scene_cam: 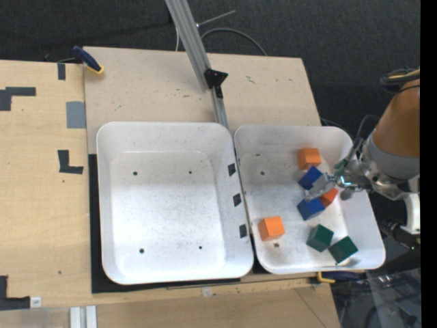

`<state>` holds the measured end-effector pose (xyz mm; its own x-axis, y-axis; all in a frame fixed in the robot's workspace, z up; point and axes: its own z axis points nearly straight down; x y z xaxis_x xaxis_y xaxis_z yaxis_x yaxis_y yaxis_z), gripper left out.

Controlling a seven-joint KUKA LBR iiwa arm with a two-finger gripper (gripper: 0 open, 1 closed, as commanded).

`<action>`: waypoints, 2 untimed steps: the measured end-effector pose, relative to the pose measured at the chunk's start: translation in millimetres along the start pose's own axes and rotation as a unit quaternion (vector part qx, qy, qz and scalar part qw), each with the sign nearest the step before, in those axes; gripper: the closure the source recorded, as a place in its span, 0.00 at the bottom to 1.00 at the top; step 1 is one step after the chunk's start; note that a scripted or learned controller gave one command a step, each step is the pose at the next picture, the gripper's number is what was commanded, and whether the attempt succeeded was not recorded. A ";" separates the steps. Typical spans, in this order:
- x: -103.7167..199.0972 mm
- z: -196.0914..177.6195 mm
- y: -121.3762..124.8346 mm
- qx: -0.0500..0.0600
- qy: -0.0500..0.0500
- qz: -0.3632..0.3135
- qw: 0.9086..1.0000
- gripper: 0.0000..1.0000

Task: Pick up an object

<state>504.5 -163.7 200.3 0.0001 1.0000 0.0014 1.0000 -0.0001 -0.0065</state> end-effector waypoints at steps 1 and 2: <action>0.1 -2.5 1.0 -0.002 0.000 -0.001 1.000 0.00; 8.9 58.1 2.7 0.000 0.000 -0.001 1.000 0.00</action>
<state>506.9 -154.7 142.3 -0.0013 1.0000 0.0017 1.0000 0.0013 -0.0073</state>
